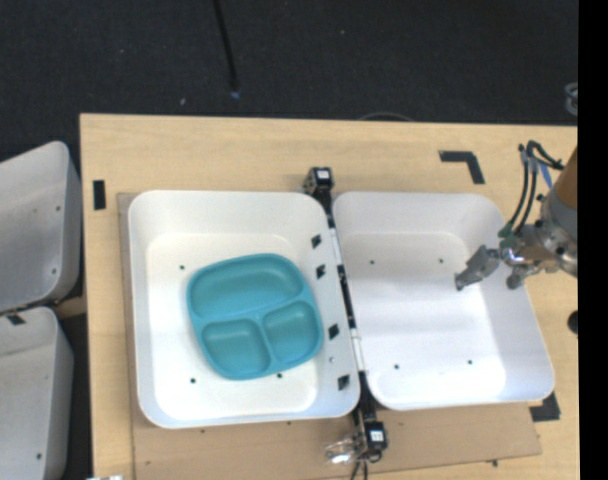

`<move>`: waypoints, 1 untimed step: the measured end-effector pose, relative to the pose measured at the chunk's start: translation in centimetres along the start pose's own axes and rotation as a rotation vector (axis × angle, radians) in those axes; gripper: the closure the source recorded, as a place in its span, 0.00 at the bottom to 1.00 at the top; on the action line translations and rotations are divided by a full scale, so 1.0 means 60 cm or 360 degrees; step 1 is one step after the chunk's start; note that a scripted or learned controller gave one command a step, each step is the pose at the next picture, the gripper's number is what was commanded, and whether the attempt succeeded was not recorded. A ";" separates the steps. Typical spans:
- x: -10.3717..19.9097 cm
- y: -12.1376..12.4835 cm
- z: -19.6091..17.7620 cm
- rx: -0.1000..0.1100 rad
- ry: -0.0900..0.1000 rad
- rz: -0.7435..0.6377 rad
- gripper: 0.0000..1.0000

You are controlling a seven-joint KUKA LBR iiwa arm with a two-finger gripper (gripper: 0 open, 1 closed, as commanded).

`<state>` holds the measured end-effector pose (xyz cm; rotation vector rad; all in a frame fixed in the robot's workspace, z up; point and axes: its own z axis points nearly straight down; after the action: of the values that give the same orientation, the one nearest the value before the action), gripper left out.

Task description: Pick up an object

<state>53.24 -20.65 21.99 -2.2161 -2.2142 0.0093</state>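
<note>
While the grey arm with its two-finger gripper (pixel 492 268) hangs at the right edge of the frame, over the right-hand shallow white plastic bin (pixel 414 393), the only object to be picked, a teal moulded plastic tray with three compartments (pixel 254 314), lies flat in the left-hand shallow white plastic bin (pixel 164 398), left of centre and well apart from the jaws. One grey finger (pixel 474 269) juts leftward and a second shows just right of it; nothing lies between them, and how wide the jaws stand cannot be told from this slanted view. The bins sit side by side on the pale wooden desk (pixel 234 153), joined along a hinged central divider (pixel 339 288).

Risks, as judged from this arrangement: a descent at the present spot would probably close on bare bin floor. In reaching the tray, the fingers must cross the divider, which could snag them if they travel low. The tray is broad, shallow and smooth; a grip on its thin rim may slip, or tilt the tray against the bin wall.
</note>
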 end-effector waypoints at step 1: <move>0.000 0.004 -0.009 -0.0015 -0.0004 -0.0004 0.00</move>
<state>53.46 -20.62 22.50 -2.2191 -2.2231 0.0018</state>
